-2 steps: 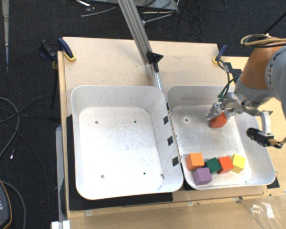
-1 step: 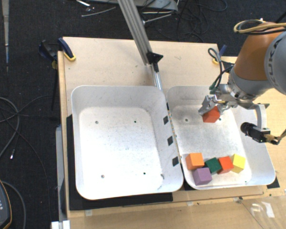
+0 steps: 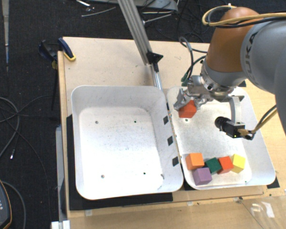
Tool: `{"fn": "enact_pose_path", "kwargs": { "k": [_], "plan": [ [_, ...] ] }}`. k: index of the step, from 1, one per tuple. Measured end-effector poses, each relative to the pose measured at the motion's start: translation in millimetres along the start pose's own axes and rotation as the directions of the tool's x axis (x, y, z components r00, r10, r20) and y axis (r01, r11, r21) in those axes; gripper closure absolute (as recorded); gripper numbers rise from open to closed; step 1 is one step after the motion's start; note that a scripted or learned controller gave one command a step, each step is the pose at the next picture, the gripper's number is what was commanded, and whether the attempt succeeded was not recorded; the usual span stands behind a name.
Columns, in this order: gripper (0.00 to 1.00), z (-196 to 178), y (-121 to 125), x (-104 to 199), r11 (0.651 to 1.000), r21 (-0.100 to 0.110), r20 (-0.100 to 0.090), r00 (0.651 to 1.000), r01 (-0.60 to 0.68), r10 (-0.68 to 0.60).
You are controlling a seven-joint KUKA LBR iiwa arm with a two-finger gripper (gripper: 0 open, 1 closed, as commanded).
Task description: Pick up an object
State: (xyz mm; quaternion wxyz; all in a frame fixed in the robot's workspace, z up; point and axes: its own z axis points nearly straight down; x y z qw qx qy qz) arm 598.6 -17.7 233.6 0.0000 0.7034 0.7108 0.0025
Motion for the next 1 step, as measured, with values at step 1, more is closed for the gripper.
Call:
{"fn": "enact_pose_path", "kwargs": {
  "k": [1],
  "plan": [
    [1.00, 41.4, -4.8, 52.3, 1.000, 0.009, 0.002, 1.000, -0.003, 0.003]
  ]
}}
